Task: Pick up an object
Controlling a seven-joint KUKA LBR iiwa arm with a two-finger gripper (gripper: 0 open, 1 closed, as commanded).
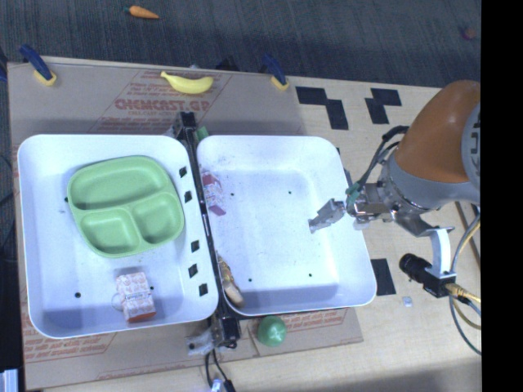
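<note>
Camera view showed the gripper (327, 216) over the right bin (270, 292), fingers apparently spread on nothing. The approach step seemed unfinished: the nearest candidate, a small packet (212, 193) by the divider, needed a leftward reach.

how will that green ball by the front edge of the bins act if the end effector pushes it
The green ball looks round and smooth, so it would probably roll away rather than slide. It sits on flat cardboard outside the right bin, with no wall on its near side, so it might run off. It seems small and likely light, so a gentle nudge could send it far.
</note>
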